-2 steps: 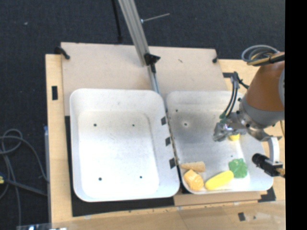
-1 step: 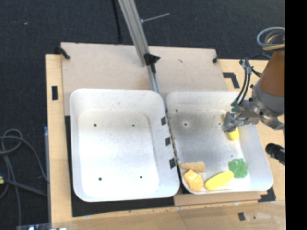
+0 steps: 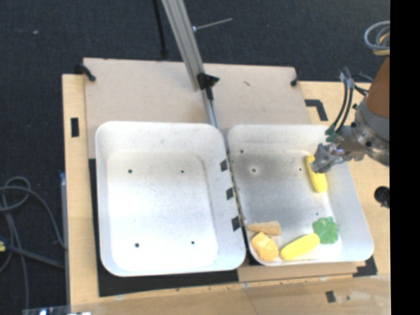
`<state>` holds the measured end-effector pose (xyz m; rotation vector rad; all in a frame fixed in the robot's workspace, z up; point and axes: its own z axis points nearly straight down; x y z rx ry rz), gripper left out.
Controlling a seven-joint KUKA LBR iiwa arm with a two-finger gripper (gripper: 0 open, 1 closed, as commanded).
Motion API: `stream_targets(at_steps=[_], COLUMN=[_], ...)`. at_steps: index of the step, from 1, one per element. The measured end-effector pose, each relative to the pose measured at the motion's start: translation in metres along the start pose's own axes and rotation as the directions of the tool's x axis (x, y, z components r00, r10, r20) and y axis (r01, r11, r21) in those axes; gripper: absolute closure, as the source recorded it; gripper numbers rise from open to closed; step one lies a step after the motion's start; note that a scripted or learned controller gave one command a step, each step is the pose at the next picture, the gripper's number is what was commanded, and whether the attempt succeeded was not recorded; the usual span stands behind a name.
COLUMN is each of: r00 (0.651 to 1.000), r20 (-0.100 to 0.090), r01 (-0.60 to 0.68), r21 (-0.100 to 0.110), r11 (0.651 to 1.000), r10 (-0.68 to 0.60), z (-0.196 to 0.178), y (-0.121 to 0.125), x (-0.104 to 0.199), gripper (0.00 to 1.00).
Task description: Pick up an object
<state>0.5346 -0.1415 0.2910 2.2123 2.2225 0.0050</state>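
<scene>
Objects sit in the right bin [image 3: 289,136]; hand [image 3: 319,165] at its right side, over a yellow piece.

Left bin [image 3: 164,131] lies centre-left on the bench [image 3: 144,84]. Lower edge of the right bin, left to right: tan block [image 3: 264,228], orange-yellow chunk [image 3: 264,247], yellow oval piece [image 3: 300,246], green lump [image 3: 325,230]. Slim yellow piece [image 3: 318,178] lies upper right, touching or just under the hand; grip state cannot be told.
</scene>
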Motion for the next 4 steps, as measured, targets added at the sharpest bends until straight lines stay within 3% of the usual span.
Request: stream_targets(at_steps=[1, 3, 4], r00=[1.000, 1.000, 1.000], r20=[-0.001, -0.002, -0.002], r01=[0.001, 0.001, 0.002], r21=[0.004, 0.004, 0.008], r11=[1.000, 1.000, 1.000], r10=[-0.001, -0.001, -0.002], z=[0.006, 0.010, 0.029], y=[0.021, 0.038, 0.043], x=[0.044, 0.147, 0.204], gripper=[1.00, 1.00, 1.00])
